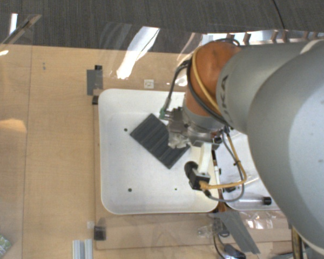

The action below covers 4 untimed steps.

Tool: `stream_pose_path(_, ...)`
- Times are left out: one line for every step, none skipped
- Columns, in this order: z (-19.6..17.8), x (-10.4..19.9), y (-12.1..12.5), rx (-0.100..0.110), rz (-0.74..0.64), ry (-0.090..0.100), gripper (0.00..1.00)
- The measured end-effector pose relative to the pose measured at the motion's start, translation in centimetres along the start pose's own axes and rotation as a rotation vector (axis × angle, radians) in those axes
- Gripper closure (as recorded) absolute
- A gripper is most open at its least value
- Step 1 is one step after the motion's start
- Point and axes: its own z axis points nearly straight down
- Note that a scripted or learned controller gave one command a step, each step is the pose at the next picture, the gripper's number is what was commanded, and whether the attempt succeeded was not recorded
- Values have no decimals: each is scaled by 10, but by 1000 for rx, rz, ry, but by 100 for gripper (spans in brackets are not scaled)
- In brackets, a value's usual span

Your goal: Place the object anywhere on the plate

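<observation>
Arm low over the left bin, plate job unfinished.
The gripper point(175, 136) sits at the edge of the dark ribbed slab point(157, 140) lying in the bin point(116, 193); its grip I cannot tell. Lifting and placing remain.

A light wooden bench point(43, 144) carries a shallow white bin point(119, 198), held by small grey brackets point(95, 81) at its corners, beneath a glossy transparent sheet.
</observation>
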Motion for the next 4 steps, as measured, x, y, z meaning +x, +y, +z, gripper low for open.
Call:
stream_pose_path(0, 0, 0, 0, 0, 0, 0)
stream_pose_path(-11, 1, 1, -3, -8, 1, 100)
stream_pose_path(-11, 2, 1, -3, -8, 1, 0)
stream_pose_path(-21, 3, 3, -6, -15, 2, 100)
